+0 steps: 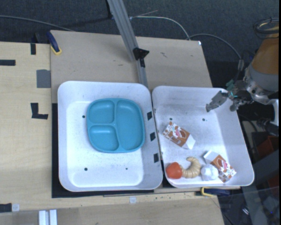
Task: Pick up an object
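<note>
At the right edge of the frame, the grey two-finger gripper (226,101) hangs over the upper right corner of the right white bin (239,139), fingers spread and pinching nothing. Lower in that bin lie a small printed carton (178,135), a red tomato (174,170), a tan croissant (192,168) and another carton (221,167). A blue divided plate (116,125) sits in the left white bin (70,139).

Two white bins (72,139) (234,139) sit side by side on one worktop (93,55). The left bin holds one blue plate (116,125) with three compartments. The right bin holds five small things: two printed cartons (178,135) (220,165), one croissant (193,168), one red tomato (174,170) and one small white lump (208,173) too blurred to identify.
</note>
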Robot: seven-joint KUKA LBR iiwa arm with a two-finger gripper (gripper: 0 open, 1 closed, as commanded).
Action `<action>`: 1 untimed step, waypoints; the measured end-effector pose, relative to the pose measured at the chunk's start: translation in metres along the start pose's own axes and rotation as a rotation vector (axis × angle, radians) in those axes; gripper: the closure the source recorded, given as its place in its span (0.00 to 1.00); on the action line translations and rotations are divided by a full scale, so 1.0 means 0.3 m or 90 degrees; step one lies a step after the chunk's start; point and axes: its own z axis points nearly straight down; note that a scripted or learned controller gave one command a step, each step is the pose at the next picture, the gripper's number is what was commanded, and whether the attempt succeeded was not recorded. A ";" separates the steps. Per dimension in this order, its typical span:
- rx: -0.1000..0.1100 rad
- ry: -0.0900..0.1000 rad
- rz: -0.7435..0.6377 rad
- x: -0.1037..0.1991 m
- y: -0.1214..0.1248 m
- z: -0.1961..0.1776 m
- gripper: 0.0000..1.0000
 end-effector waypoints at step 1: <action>0.000 0.000 0.000 0.000 0.000 0.000 0.00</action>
